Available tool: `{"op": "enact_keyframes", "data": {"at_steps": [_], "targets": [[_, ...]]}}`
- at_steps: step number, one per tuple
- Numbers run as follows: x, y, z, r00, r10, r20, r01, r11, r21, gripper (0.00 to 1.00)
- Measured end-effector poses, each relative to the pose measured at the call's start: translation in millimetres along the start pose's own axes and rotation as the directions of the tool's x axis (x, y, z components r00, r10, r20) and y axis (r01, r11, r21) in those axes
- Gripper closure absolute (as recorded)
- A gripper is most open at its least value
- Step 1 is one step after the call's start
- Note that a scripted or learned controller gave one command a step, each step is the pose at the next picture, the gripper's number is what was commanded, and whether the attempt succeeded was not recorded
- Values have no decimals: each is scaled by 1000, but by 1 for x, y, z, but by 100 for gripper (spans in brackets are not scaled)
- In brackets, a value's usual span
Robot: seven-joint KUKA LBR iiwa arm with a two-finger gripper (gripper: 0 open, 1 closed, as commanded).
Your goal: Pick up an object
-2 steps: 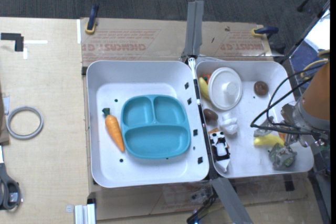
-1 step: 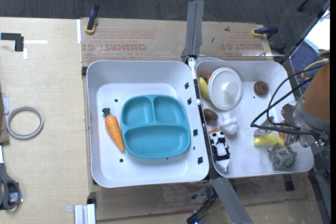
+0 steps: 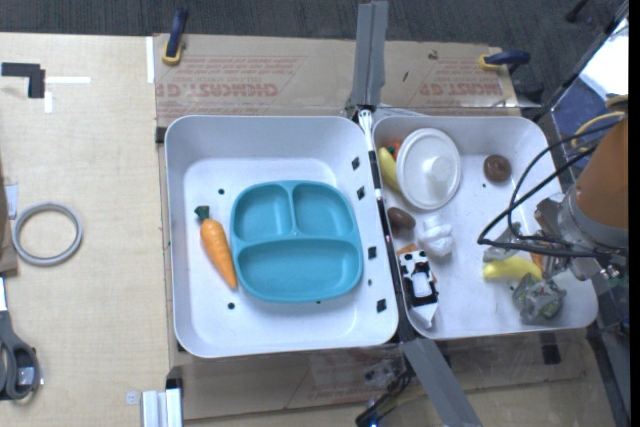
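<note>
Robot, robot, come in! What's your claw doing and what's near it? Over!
Gripper low over right bin, near-right corner; fingers hidden. Yellow toy and grey crumpled thing right beside it. Cables draped across.

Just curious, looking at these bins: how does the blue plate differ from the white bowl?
The blue plate is squarish and split into three compartments; the white bowl is round. The plate lies in the left bin beside a carrot; the bowl sits in the cluttered right bin. Neither holds anything.

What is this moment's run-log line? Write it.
arm: over right bin, right side | pincer: by yellow toy | grasp: unconfirmed | left bin: plate, carrot
</note>
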State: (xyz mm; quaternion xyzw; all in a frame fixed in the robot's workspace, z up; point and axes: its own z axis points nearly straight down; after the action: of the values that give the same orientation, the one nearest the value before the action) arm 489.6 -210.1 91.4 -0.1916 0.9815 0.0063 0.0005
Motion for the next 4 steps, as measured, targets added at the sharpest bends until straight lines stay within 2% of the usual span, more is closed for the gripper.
{"op": "enact_keyframes", "data": {"at_steps": [2, 3, 4], "targets": [[-2, 1, 0, 992, -128, -1, 128, 992, -3, 0], [-22, -6, 1, 973, -231, 1, 231, 973, -6, 0], [6, -8, -1, 957, -289, -3, 289, 957, 10, 0]]}}
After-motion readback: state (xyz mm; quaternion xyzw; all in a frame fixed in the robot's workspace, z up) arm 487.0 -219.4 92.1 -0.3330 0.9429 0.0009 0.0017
